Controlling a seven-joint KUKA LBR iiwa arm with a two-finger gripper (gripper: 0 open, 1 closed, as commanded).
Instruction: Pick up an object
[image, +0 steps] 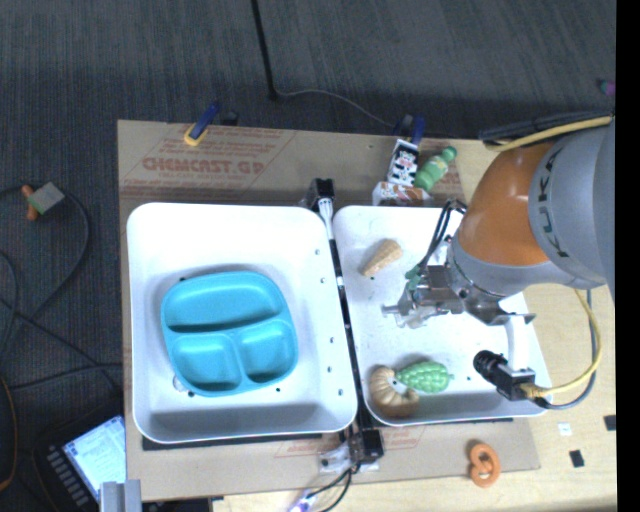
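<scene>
My gripper (413, 306) hangs low over the middle of the right white bin (352, 300), with the grey and orange arm reaching in from the right. A tan wedge-shaped piece (381, 257) lies just up and left of the gripper, apart from it. Near the front wall of this bin a green knobbly toy (425, 377) rests against a brown ring-shaped piece (386, 392). Nothing shows between the gripper's tips.
The left white bin (150, 250) holds a blue divided tray (230, 332). Behind the right bin stand a green toy figure (436, 168) and a small printed box (400, 180). An orange pretzel-shaped thing (484, 463) lies on the bench in front.
</scene>
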